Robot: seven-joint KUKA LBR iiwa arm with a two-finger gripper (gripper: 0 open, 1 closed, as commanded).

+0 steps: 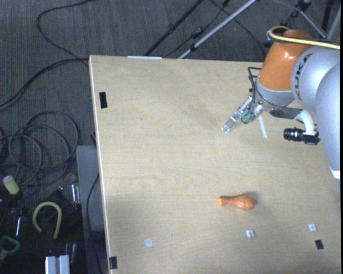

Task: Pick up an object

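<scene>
- Step in hand: approach to the pear (238,201), judged as not yet begun in earnest, since the gripper (244,119) is seen well apart from it.
- Pear is found lying on its side on the bench (160,153), toward the near edge, with the narrow neck pointing to the view's left and the bulb to the right.
- A sound pick is judged to need the gripper brought over the bulb, the widest part, and turned so that the fingers close across the short axis, not along the neck.
- A straight descent is advised; a slanted one is judged likely to nudge the rounded body and roll it away.
- Gripper is seen above the far right part of the bench, its fingers (233,121) spread apart, one pale tip pointing down-left and another down-right; nothing is held between them.
- Arm (308,79) is seen entering from the right, the orange band (277,67) sitting just above the wrist, the wrist tilted so that the gripper points down and to the left.
- Small markers (250,233) are noted on the bench near the pear; no obstruction is judged from them.
</scene>
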